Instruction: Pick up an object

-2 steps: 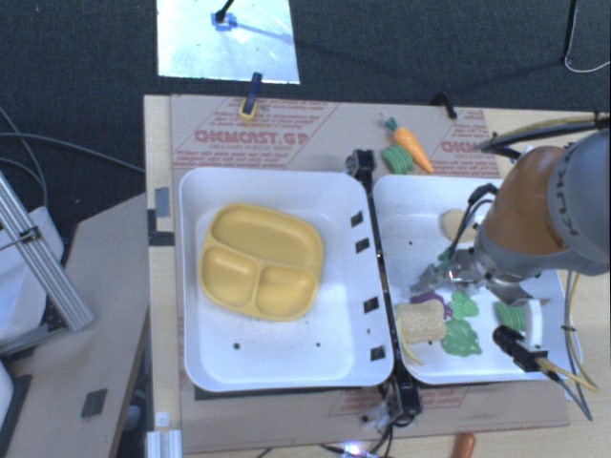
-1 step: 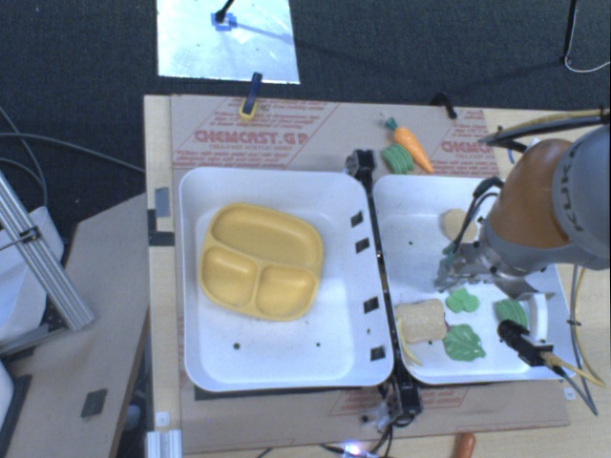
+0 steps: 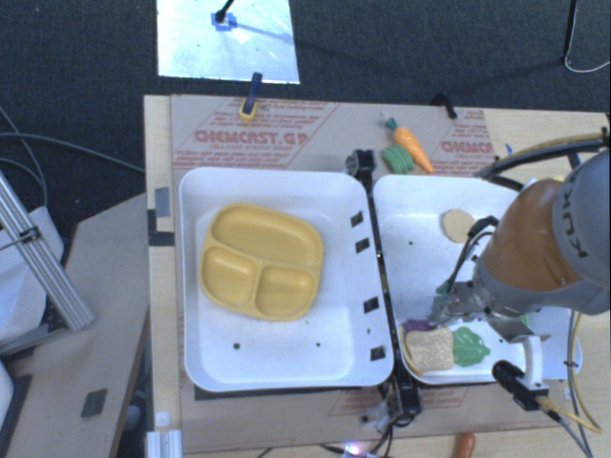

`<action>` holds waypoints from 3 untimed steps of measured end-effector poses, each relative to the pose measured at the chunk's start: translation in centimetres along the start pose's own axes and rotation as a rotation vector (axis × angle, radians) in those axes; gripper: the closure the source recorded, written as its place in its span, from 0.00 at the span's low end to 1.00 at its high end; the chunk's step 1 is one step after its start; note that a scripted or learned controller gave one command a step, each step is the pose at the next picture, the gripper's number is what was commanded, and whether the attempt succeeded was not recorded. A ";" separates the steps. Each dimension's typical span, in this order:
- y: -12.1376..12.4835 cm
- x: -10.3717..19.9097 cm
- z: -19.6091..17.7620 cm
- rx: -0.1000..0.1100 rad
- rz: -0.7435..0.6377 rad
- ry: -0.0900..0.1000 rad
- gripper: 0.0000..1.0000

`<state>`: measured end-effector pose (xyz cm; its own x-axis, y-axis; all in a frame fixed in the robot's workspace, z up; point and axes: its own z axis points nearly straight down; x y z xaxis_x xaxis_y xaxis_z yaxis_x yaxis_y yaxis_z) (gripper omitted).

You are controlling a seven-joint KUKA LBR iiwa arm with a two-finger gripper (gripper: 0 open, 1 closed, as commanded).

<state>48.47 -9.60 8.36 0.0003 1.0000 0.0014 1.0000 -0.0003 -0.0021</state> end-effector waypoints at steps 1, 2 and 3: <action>0.4 7.0 -10.6 -0.012 -0.012 0.000 1.00; 0.2 16.3 -10.0 -0.004 -0.014 0.001 1.00; 0.3 15.8 -11.1 -0.005 -0.006 0.000 1.00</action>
<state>48.78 6.14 19.47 -0.0061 1.0000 0.0012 1.0000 0.0061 0.0033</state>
